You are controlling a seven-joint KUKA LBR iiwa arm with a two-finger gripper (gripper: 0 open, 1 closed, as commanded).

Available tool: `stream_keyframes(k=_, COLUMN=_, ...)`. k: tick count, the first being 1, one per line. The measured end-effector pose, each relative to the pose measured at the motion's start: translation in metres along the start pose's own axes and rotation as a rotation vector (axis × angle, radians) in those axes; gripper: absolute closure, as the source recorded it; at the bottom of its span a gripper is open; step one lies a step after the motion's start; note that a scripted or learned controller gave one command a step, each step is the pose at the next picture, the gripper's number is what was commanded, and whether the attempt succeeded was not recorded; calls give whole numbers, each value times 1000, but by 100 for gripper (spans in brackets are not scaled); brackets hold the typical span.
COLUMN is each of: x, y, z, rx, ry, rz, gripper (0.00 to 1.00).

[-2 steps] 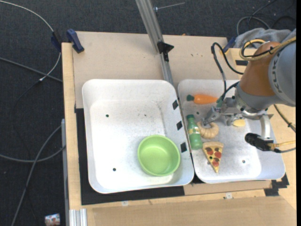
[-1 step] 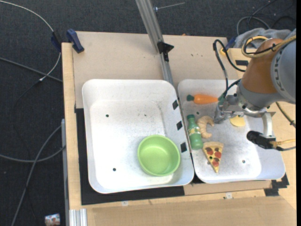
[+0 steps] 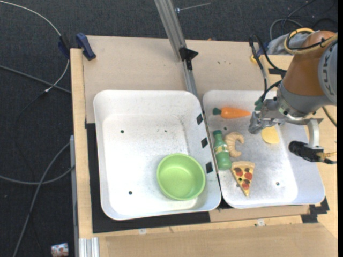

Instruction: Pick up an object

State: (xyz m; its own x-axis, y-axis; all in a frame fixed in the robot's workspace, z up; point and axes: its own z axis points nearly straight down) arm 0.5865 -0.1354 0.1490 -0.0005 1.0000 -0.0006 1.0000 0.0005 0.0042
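Green bowl (image 3: 181, 176) untouched in left bin (image 3: 107, 108); gripper (image 3: 257, 123) low beside carrot (image 3: 235, 112), jaw state indiscernible; nothing lifted.

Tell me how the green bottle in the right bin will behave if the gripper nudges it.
The green bottle lies on its side, so it would probably roll. It looks like a light plastic toy, likely to skid easily. The croissant close beside it might block it.

1. Single fixed camera above the bench (image 3: 134, 63), looking down at a slant.
2. Both white bins (image 3: 107, 111) lie in frame; the arm (image 3: 308, 74) enters from the right.
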Motion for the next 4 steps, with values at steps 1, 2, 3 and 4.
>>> stream_keyframes(k=1, x=-3, y=-8, z=-53, rx=-1, ry=0, rz=0, gripper=100)
stream_keyframes(k=2, x=-3, y=-7, z=-90, rx=0, ry=0, rz=0, gripper=100)
stream_keyframes(k=3, x=50, y=-3, z=-100, rx=2, ry=2, rz=-4, gripper=100)
stream_keyframes(k=4, x=111, y=6, z=-103, rx=3, ry=2, rz=-5, gripper=100)
